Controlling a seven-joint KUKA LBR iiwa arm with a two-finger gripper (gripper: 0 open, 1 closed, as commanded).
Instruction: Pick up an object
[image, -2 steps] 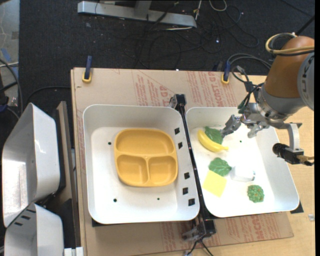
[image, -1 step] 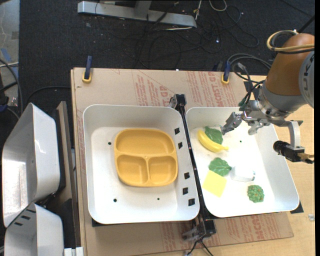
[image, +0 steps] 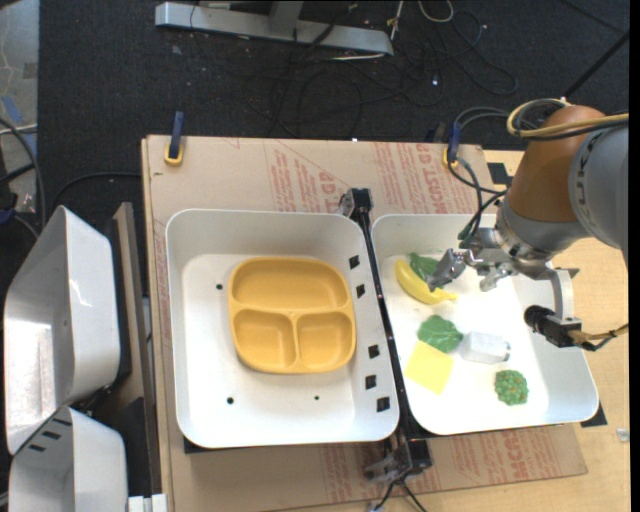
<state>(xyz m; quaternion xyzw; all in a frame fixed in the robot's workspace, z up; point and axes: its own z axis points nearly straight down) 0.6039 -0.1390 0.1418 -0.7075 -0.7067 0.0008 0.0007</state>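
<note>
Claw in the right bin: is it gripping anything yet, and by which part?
Cannot be told. The claw sits at the green piece lying on the banana, but no object is visibly clamped.

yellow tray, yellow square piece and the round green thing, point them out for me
yellow tray (image: 293, 312), camera view, on its central divider, left bin
yellow square piece (image: 430, 369), camera view, middle of its flat face
round green thing (image: 511, 387), camera view, middle of its bumpy top

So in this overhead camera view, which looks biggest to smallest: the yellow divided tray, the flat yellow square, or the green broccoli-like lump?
1. Yellow divided tray, by far the largest.
2. Flat yellow square.
3. Green broccoli-like lump, slightly smaller than the square, though the margin is modest.
</note>
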